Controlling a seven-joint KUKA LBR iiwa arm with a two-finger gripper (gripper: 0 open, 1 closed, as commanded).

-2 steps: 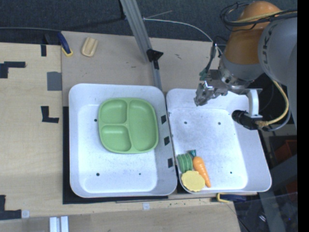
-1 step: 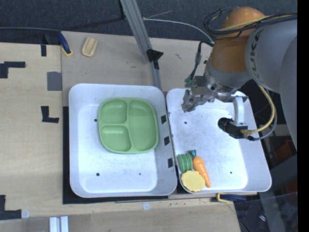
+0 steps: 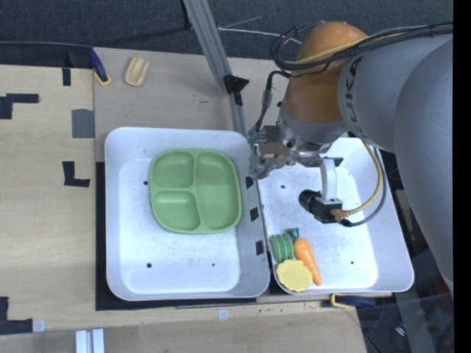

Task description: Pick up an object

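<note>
A green divided plate [image 3: 196, 190] lies flat in the left bin [image 3: 129, 271]. In the front left corner of the right bin [image 3: 368, 263] sit an orange toy carrot [image 3: 307, 259], a yellow round piece [image 3: 294, 275] and a small green piece [image 3: 282, 244], packed close together. My gripper [image 3: 260, 168] hangs below the grey and orange wrist [image 3: 318, 87], over the wall between the two bins, just right of the plate's rim. It stands well behind the carrot group, and I see nothing held in it.
A black cylinder with a yellow cable [image 3: 319, 205] hangs from the wrist over the right bin. A slanted metal rail [image 3: 213, 46] runs down to the bins' back edge. A tan block [image 3: 136, 71] lies on the bench at the back left.
</note>
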